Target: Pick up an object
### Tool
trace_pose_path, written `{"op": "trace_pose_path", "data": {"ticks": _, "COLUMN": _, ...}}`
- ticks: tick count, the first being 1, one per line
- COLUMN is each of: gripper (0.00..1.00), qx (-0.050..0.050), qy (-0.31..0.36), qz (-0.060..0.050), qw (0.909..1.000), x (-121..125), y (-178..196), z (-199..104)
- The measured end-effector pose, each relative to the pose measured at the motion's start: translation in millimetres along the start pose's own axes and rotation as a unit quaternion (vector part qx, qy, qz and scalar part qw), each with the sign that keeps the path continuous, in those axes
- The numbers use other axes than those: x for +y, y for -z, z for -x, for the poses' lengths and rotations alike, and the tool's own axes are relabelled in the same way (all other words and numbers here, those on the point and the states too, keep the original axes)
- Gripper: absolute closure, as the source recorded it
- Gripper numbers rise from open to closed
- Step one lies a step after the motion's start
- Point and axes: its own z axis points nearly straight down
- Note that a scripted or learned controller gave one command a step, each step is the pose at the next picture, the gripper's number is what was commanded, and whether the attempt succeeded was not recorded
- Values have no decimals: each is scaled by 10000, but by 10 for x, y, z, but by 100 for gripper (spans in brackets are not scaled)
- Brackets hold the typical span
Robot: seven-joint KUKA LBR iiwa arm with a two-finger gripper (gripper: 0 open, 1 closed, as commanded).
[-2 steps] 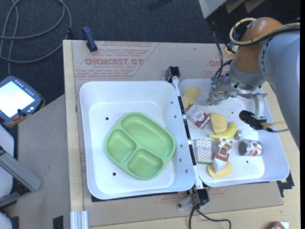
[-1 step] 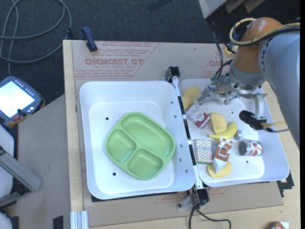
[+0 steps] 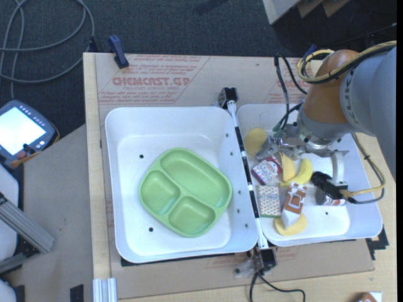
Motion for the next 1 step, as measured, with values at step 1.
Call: {"op": "trace_pose_path", "data": {"ticks": 1, "gripper": 100, "qx": -2, "qy": -4, "qz": 12, "qw": 10000, "x": 6, "y": 103, "z": 0}}
